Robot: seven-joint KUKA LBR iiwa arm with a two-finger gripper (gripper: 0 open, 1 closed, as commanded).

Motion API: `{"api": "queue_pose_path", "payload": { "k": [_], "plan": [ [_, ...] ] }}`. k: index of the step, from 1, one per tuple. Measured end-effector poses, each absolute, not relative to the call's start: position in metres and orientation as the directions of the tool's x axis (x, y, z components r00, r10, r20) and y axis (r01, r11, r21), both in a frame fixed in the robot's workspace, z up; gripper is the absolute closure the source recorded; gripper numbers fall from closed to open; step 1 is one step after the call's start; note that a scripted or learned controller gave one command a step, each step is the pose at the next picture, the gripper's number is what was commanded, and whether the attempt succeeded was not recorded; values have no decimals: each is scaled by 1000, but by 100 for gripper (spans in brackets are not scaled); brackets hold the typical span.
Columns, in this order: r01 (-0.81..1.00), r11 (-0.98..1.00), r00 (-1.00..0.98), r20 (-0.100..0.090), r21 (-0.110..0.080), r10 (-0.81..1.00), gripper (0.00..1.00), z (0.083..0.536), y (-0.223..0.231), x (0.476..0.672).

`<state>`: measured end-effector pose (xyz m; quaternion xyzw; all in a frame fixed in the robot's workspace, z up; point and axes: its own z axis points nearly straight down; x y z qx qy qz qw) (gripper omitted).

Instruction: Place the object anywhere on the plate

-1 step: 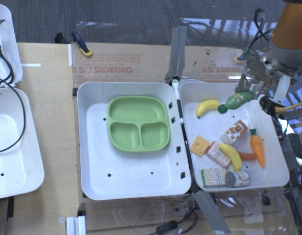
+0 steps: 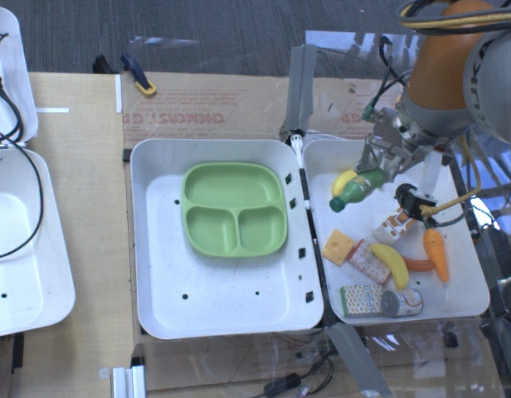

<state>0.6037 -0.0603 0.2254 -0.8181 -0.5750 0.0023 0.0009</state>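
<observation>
Gripper point(image 2: 386, 161) is pinching one green bottle point(image 2: 359, 188), hanging tilted over the right bin point(image 2: 479, 293). One green three-compartment plate point(image 2: 235, 208) is sitting in the left bin point(image 2: 156, 305). Lying in the right bin: one banana point(image 2: 391, 264), one carrot point(image 2: 436, 254), one cheese wedge point(image 2: 338, 246), one can point(image 2: 380, 301). Both bins are resting on a wooden bench point(image 2: 81, 123), grey carpet point(image 2: 206, 15) behind.

The arm point(image 2: 475, 56) is grey with a broad orange band above the wrist; black cables loop over it, and its tool point(image 2: 386, 162) is dull metal.
</observation>
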Motion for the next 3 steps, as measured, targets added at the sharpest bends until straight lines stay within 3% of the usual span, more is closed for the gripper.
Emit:
{"api": "queue_pose_path", "payload": {
  "k": [1,2,3],
  "plan": [
    [969,-246,246,-2,-3,969,100,190,34,644],
    [995,101,-101,-1,-3,995,100,198,76,627],
    [995,101,-101,-1,-3,995,0,198,76,627]
  ]
}}
